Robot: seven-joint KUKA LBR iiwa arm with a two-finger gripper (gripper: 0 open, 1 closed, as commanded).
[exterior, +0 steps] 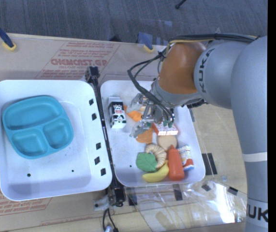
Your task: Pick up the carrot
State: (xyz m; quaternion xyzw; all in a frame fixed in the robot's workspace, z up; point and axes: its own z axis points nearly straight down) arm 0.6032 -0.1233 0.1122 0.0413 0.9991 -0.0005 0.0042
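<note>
The carrot looks like the orange piece lying in the middle of the right bin; a second small orange bit lies up and to its left. My gripper hangs low over the bin's middle, just above the orange piece and right beside the smaller bit. The wrist and cables hide the gripper's tip, and nothing can be seen held in it.
A black-and-white carton stands by the right bin's left wall. Near the front lie a green vegetable, a banana, a red bottle, a tan roll and a pastry. The left bin holds a blue divided plate.
</note>
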